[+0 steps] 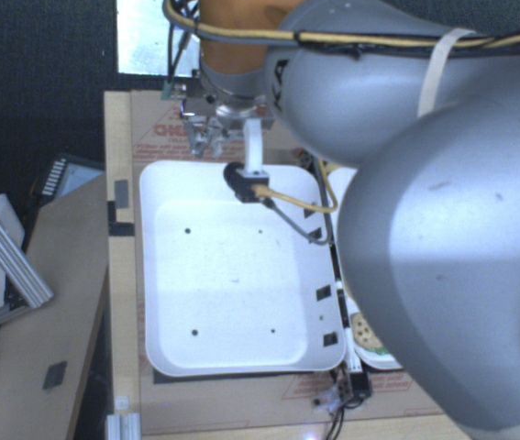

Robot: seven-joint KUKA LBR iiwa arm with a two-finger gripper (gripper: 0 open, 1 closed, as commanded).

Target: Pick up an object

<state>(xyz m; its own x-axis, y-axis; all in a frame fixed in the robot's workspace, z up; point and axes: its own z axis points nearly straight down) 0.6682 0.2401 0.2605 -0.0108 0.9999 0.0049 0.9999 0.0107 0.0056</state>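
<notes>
The gripper [206,140] is hovering at the left bin's [163,273] far rim; finger state cannot be told. Next likely calls for reaching an object.

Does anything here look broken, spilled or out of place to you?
Nothing looks spilled or broken. The left white bin sits flat and square on the bench. The one odd sight is the big grey arm, which hides most of the right bin; a small patterned object peeks out beside it. The gripper hangs above the left bin's far edge.

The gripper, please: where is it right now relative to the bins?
The gripper sits at the top of the camera view, just beyond the far rim of the left white bin, under the arm's orange band.
</notes>
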